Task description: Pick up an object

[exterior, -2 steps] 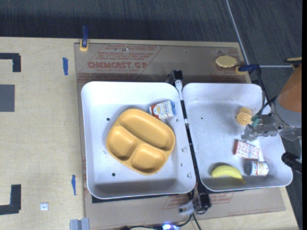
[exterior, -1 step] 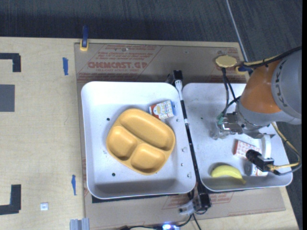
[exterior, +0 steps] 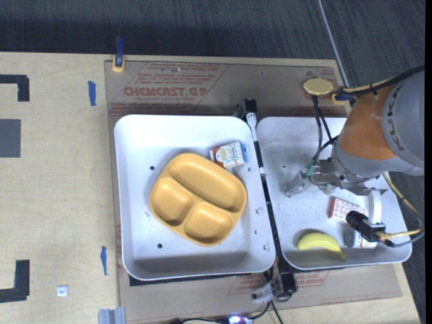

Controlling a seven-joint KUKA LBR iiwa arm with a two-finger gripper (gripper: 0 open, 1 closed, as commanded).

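A banana (exterior: 319, 242) lies in the right bin (exterior: 283, 147), close to that bin's near wall and a little right of its near-left corner, with bare white floor on its far side. Just right of it a small red-and-white carton (exterior: 341, 208) lies partly under the arm's wrist, near a black fitting (exterior: 363, 225) with a cable that runs off over the bin's right rim. The gripper (exterior: 294, 183) sits low over the middle of the right bin, pointing left toward the dividing edge; its metal tip is small and blurred, so I cannot tell how far it is parted, and nothing shows between its tips. The arm (exterior: 378, 133), grey with its orange band, covers the bin's right side and far-right corner, leaving the far-left part of the floor open.

In the left bin (exterior: 128, 181) a yellow tray (exterior: 197, 198) with three compartments lies tilted across the middle, its right end near the shared edge of the two bins. A small box (exterior: 229, 154) touches the tray's far-right edge. Open floor remains along the left bin's far, left and near walls. A black strip (exterior: 260, 174) runs between the bins. Both bins rest on a cardboard sheet (exterior: 169, 86) on the wooden surface (exterior: 54, 194), which lies open to the left. A yellow disc (exterior: 318, 86) sits on the cardboard beyond the right bin.
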